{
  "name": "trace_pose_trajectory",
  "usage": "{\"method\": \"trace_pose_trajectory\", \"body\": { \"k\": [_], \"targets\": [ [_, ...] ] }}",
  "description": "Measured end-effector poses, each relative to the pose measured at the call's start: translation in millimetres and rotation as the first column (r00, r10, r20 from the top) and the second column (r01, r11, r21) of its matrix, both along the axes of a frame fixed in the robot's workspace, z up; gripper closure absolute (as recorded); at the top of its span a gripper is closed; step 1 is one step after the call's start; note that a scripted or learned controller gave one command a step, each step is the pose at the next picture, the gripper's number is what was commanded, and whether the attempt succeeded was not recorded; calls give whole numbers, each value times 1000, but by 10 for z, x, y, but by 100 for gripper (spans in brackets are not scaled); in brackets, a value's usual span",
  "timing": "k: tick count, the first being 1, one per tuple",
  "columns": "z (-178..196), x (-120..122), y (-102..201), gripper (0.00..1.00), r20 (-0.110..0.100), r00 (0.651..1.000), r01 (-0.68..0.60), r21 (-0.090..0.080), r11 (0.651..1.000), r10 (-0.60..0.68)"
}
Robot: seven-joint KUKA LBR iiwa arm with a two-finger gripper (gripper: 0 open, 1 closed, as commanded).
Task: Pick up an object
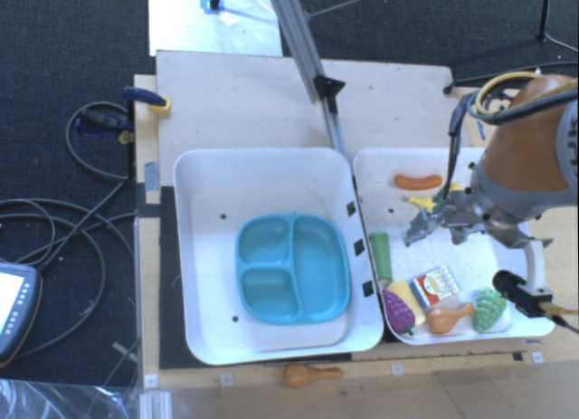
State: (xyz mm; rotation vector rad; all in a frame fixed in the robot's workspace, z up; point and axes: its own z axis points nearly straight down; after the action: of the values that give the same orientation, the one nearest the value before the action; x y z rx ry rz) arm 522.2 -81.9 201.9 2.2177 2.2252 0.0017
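My gripper [439, 230] hangs over the middle of the right bin [375, 166], its two metal fingers spread apart with nothing between them. Just behind it lie a yellow piece [421, 201] and an orange sausage [418, 181]. Along the bin's front sit a green cucumber [380, 254], purple grapes [398, 309], a small white and yellow box [435, 286], an orange drumstick [450, 318] and a green bunch [489, 309]. The arm's grey and orange body covers the bin's right side.
The left bin [213, 191] holds a blue divided plate [292, 268]. Another orange drumstick [312, 374] lies on the bench in front of the bins. A slanted metal pole [303, 42] runs down to the gap between the bins.
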Motion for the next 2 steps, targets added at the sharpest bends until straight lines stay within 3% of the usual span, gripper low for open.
{"method": "trace_pose_trajectory", "body": {
  "k": [1, 2],
  "targets": [
    [1, 1, -1, 0, 1, 1000, 2, 0, 1000, -2],
    [-570, -95, -20, 0, -6, 1000, 4, 0, 1000, -4]
  ]
}}
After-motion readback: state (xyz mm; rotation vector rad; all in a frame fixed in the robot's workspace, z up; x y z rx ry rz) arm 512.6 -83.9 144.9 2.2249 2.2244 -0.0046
